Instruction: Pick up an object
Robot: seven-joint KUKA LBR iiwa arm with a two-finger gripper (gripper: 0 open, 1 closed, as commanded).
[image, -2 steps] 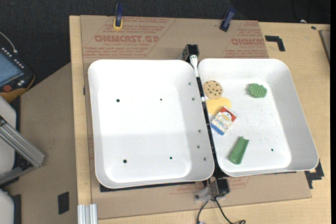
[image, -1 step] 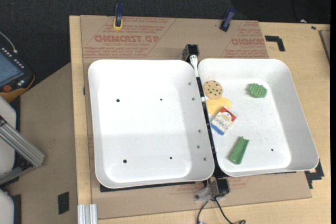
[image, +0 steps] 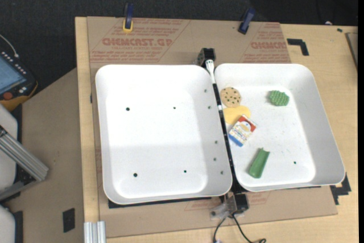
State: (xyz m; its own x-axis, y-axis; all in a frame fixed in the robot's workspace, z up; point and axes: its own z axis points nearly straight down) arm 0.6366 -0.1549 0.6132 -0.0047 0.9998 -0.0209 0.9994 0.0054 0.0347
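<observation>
In the right bin (image: pixel 318 145) lie five things: one round cookie (image: pixel 230 96), one yellow piece (image: pixel 235 114), one small packet (image: pixel 242 131) touching it, one green round piece (image: pixel 278 98) and one green stick (image: pixel 259 163). The left bin (image: pixel 114 122) stands just beside, on the table (image: pixel 85 65).

Two bins side by side on the tabletop (image: pixel 170 37); all items in the right bin.
Left bin (image: pixel 108 122) touches right bin (image: pixel 307 122) along the centre seam. In the right bin, by the seam: cookie (image: pixel 230 96) at back, wedge (image: pixel 235 114) before it, packet (image: pixel 242 131) overlapping the wedge's front. Round piece (image: pixel 278 98) lies right of the cookie; stick (image: pixel 259 163) nearest the front.
</observation>
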